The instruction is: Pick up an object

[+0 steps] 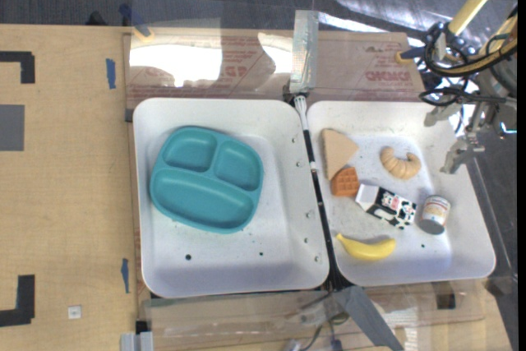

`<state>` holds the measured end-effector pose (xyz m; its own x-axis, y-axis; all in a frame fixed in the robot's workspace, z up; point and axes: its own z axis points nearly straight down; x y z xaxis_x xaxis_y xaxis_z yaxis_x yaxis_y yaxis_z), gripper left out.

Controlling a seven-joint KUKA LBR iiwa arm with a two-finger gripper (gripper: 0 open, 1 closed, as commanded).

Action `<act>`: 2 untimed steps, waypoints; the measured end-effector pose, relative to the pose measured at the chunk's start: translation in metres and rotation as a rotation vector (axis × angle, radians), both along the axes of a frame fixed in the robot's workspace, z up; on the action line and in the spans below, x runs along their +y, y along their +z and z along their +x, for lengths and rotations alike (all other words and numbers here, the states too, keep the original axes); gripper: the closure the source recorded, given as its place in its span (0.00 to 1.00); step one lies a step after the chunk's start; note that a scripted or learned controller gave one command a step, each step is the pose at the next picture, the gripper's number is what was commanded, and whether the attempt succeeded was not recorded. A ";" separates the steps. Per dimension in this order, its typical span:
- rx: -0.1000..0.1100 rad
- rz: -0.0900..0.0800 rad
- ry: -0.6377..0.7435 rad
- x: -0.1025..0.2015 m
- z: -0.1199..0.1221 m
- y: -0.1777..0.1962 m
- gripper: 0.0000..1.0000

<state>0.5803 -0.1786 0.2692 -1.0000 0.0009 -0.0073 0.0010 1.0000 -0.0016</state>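
Looking at the right bin [481, 255], there's plenty to choose from, and nothing has been lifted yet as far as I can judge. The gripper [463, 150] hangs over that bin's far right edge, up near the top corner, and honestly I can't tell how wide it's open or whether anything sits in it; it's just too small and tangled with cables at that spot. Nearest to it is the croissant [400, 163], which lies on its own with bare bin floor around it, so I'd call that the easy pick: come down straight over its middle and close across the narrow way, not along the curve. The small can [434, 214] is also fairly free but round and likely to roll or slip. I'd skip the waffle [344, 181], since it's touching the tan wedge [337, 149] and just beside the black-and-white packet [386, 204]. The banana [366, 247] lies low and close to the front wall, awkward. Count: one croissant, one can, one waffle, one wedge, one packet, one banana, so six items in the right bin, plus one teal divided plate [207, 179] alone in the left bin [156, 259].
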 end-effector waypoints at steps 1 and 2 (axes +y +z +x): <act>0.014 0.005 -0.146 0.049 0.037 -0.137 0.00; -0.004 0.003 -0.252 0.087 0.014 -0.180 0.00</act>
<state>0.5945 -0.0914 0.0891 -0.9681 0.2504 -0.0114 0.2504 0.9681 0.0018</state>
